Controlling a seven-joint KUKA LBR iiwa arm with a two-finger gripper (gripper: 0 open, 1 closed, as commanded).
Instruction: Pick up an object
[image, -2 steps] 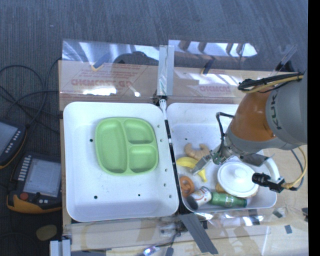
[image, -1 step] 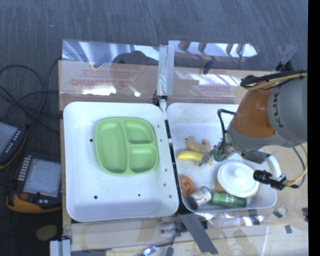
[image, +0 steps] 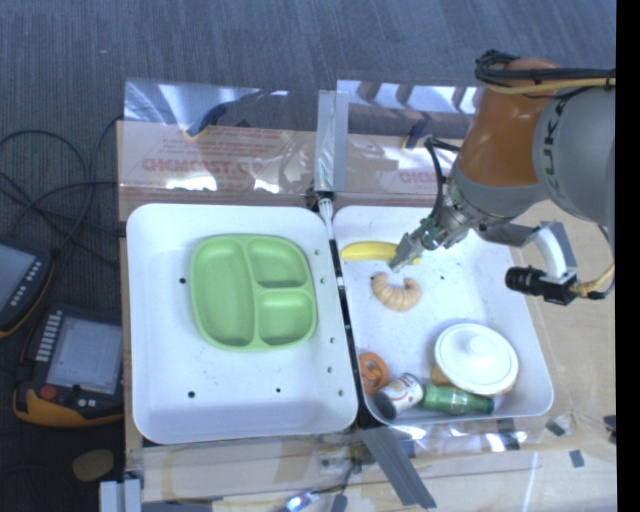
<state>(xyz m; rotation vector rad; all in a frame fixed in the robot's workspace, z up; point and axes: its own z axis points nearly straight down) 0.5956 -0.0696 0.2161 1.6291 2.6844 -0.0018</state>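
While the gripper (image: 404, 255) hangs over the right bin (image: 520, 330), between banana (image: 368, 251) and croissant (image: 397, 291), its finger spacing cannot be told.

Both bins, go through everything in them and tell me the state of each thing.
Green plate: flat, upright, in the left bin.
Banana: lying flat, right bin.
Croissant: lying below the gripper.
White bowl: upside down.
Green bottle: on its side.
Can: tipped over.
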